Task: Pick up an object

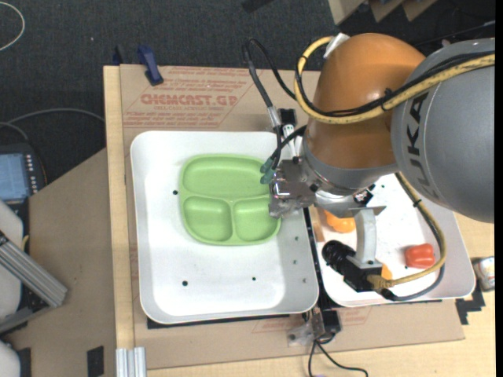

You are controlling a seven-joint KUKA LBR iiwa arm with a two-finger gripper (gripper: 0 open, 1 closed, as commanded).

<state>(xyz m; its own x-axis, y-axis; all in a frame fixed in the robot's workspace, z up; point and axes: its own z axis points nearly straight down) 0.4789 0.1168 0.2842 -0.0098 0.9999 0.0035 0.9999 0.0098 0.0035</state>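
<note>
Camera view is looking down on a tan counter (82,226) that is carrying a brown board printed with red lettering (189,96), and a small blue clip (149,64) is sitting at the board's far left corner. On the board, the left shallow white bin (149,234) is holding a light green plastic plate with three compartments (224,199). The plate is lying flat in the far half of the bin, with its right edge close to the bin's right wall. The near half of this bin is showing a few small dark dots on its floor. A metal part of the wrist is hanging over the plate's right edge, just where the two bins are meeting. To the right, the grey arm (460,124) with its broad orange band (361,100) is reaching in over the right shallow white bin (405,210) and covering most of it. The hand (339,205) is pointing down beneath the orange band, over the left part of the right bin. Whether it is released or clenched cannot be told, since the wrist is hiding it from above. Directly below it a small orange object (340,224) is peeking out, its shape mostly hidden. Further right, a small orange-red block (420,254) is lying on the bin floor, well apart from the hand.
</note>
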